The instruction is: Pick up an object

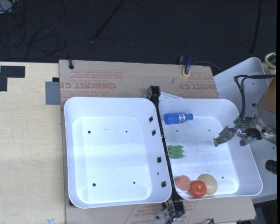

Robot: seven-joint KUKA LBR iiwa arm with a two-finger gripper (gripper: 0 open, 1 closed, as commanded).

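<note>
Step in hand: we judge this to be the approach, with nothing yet grasped and no target committed to.
Gripper (222,139): we see it low over the right side of the right bin (242,169), reaching in from the right; whether its fingers are spread or pressed together we cannot tell, and nothing shows between them.
Blue bottle (178,118): lying on its side near the far wall of the right bin, cap end pointing right, apart from everything else.
Green object (175,151): a small ribbed piece near the divider, mid-bin, alone on the white floor; we cannot name it more closely.
Near-corner cluster: a pink round piece (182,183), a red ball (198,188) and a tan ball (208,183) huddled together, touching or nearly so, against the near wall.
Left bin (77,120): to the left of the divider (161,146).
Best candidate: we would favour the bottle, since it lies clear of walls and neighbours.
How to do it well: we should bring the fingers across the bottle's narrow width, not along its length, centred on the body rather than the cap, and descend fully before closing so it does not roll away.
Risk: the clustered balls invite a glancing contact that scatters them.
</note>
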